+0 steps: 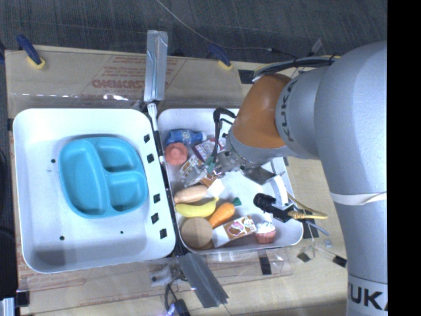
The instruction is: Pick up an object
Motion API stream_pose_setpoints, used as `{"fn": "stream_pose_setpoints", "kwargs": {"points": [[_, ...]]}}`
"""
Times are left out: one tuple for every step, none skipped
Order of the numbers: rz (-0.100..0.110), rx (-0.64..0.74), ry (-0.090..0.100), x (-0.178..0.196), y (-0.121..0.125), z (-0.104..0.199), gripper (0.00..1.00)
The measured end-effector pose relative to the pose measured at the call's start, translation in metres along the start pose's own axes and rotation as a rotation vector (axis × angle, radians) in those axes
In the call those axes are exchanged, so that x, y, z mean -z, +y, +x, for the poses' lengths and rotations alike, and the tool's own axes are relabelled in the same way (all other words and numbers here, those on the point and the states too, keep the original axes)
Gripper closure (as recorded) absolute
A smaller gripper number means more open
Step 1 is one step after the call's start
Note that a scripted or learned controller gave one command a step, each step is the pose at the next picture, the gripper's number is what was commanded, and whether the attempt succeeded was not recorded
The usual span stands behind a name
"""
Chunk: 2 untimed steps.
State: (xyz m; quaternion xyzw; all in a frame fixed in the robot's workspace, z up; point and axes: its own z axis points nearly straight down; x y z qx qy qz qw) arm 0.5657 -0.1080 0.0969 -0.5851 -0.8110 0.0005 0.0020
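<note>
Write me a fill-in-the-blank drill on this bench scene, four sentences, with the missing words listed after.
1. The blue divided tray lies in the ____ bin.
2. The banana lies in the right bin, right beside a carrot whose color is ____.
3. The cupcake with pink frosting sits near the right bin's ____ corner.
4. The band above the arm's wrist is colored ____.

Missing words: left; orange; lower right; orange
</note>
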Motion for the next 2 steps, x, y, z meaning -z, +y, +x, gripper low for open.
{"fn": "stream_pose_setpoints", "kwargs": {"points": [[0.0,0.004,-0.001,0.01,0.0,-0.001,1.0],[-0.005,-0.178,-0.003,0.097,0.073,0.03,1.0]]}}
